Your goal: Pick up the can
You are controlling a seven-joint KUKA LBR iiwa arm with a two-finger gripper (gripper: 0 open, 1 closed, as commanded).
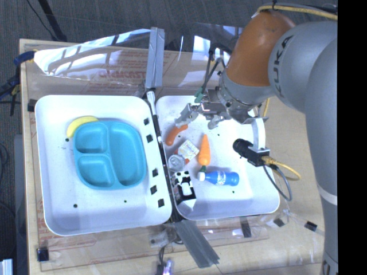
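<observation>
In the right bin (pixel 261 196), the clutter sits toward the left half: a blue bottle (pixel 221 178) with a white cap lies on its side near the middle, an upright-leaning carrot (pixel 204 149) sits just above it, and a second orange piece (pixel 175 134) lies further up and left. Beside the divider, a small packet (pixel 187 149) with red print lies at a tilt, and a black-and-white object (pixel 184 191) rests below it at the bin's left wall. The can (pixel 176 162) lies between these two, close to the divider; it looks small and grey, with a round silvery end facing up, though its body is hard to make out. The packet touches or nearly touches it. The tool (pixel 199 112) hangs over the upper part of this bin, well above the can; it is in view, but whether it is spread or closed cannot be told, and nothing is seen in it. In the left bin (pixel 57 211), a blue divided plate (pixel 110 154) covers most of a banana (pixel 80 124).
</observation>
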